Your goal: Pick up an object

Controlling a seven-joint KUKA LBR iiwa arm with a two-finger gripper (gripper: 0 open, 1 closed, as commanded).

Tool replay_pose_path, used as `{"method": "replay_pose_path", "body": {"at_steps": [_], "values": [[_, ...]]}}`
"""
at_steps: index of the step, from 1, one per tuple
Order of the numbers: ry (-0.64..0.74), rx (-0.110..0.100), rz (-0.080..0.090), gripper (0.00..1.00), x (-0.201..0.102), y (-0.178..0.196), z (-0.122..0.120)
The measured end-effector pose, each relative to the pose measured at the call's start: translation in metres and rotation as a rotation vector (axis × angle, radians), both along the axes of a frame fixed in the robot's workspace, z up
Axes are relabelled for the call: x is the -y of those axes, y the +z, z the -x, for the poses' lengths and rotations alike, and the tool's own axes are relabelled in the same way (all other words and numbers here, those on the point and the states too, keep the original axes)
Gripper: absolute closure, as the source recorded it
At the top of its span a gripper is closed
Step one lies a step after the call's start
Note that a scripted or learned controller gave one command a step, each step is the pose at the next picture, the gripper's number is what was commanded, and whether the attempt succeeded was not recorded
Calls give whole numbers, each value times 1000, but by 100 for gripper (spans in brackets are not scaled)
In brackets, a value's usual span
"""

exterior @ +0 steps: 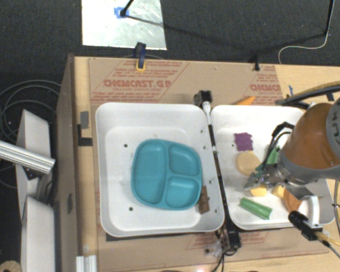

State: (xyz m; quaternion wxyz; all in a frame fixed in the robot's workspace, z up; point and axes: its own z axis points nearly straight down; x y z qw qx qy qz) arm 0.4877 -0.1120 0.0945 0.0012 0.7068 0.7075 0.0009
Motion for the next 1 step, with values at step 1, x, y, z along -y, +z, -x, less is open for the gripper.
{"method": "replay_pose_path", "body": {"at_steps": [1], "values": [[9,8,0,100,-52,115,-29]]}}
